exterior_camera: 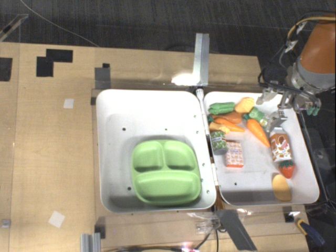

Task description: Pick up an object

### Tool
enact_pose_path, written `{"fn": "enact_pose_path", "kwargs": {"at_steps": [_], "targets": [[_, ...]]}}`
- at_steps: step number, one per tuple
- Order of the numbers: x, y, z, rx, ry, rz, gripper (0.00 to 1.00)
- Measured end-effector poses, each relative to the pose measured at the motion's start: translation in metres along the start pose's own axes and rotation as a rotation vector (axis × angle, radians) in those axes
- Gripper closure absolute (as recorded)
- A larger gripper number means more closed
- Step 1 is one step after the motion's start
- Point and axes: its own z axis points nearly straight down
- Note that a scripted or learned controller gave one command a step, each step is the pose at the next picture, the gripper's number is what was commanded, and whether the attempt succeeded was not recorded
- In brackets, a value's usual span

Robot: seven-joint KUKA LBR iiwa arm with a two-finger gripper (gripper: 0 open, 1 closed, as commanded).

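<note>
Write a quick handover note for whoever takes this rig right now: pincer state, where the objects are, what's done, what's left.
Pincer: over the right bin's top edge, nothing visibly held; finger state unclear.
Right bin: green vegetable, carrot, small box, carton, strawberry, orange piece at the bottom, others clustered.
Left bin: green divided tray.
Done: no pick yet.
Left: grasp and lift one object.

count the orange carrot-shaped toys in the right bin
2: one long orange carrot-shaped toy lies slanted near the bin's middle, another lies left of it by the green pod-shaped toy. Others may hide in the pile.
</note>
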Motion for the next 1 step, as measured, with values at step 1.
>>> {"fn": "enact_pose_path", "kwargs": {"at_steps": [1], "targets": [[0.0131, -0.0396, 0.1123, 0.001, -0.003, 0.085, 0.00]]}}
